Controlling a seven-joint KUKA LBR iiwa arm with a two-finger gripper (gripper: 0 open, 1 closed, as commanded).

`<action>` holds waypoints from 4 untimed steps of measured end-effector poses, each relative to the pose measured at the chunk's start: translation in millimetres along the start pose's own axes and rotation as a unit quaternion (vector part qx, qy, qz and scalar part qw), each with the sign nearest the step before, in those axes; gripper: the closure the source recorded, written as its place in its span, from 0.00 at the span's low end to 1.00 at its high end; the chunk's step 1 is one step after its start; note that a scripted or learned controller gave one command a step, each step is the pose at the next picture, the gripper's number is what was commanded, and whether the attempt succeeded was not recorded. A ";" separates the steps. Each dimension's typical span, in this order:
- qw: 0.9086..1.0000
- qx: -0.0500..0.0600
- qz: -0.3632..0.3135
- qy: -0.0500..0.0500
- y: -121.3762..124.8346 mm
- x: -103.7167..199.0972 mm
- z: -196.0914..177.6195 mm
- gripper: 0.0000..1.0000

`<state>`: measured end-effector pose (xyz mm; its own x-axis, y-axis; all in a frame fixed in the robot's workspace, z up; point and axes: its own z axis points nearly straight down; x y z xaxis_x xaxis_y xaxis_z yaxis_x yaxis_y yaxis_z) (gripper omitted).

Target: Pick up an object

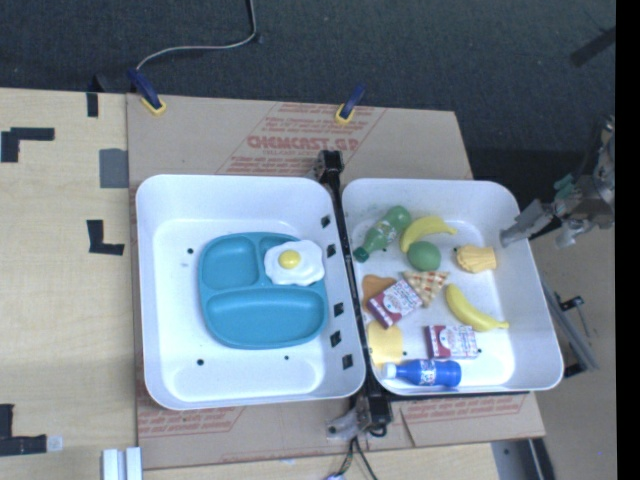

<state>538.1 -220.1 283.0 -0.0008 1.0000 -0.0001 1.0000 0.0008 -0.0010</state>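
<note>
The right bin (530, 298) holds several toy foods. Among them are a green bottle (380, 231), a yellow banana (428, 229), a green lime (424, 256), a corn cob (476, 259) and a second banana (473, 309). A waffle wedge (426, 286), a red snack packet (397, 302), a yellow cheese block (385, 344), a red and white box (452, 341) and a blue bottle (428, 373) lie nearer the front. My gripper (514, 233) hangs over the bin's right rim, just right of the corn cob, and nothing shows in it.
The left bin (165, 268) holds a blue divided plate (262, 303) with a fried egg (293, 262) at its top right corner. A black divider (338, 268) runs between the bins. Cardboard (290, 138) lies under both, with yellow clamps at its far edge.
</note>
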 end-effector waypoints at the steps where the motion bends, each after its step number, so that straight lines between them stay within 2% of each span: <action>1: 1.000 -0.005 0.001 -0.001 32.4 29.3 185.3 0.00; 2: 1.000 -0.007 0.001 -0.001 -26.7 65.2 193.9 0.00; 3: 1.000 -0.004 -0.001 0.000 45.7 120.1 196.3 0.00; 4: 1.000 -0.001 0.000 -0.001 124.4 108.9 162.6 0.00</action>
<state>662.2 -111.2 120.3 -0.0016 1.0000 -0.0018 1.0000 0.0016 0.0007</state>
